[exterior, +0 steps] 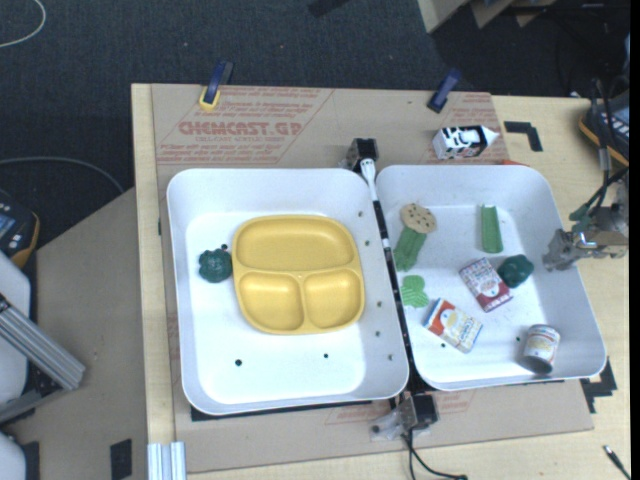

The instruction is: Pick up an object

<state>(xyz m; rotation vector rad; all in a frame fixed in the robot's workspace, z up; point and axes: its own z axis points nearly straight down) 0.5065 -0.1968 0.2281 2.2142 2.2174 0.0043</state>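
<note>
Green lump [516,270] in bin, pincer [566,250] just beside

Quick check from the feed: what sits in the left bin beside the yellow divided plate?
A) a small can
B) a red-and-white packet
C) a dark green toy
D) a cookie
C: the dark green toy lies just left of the yellow divided plate in the left bin.
</note>
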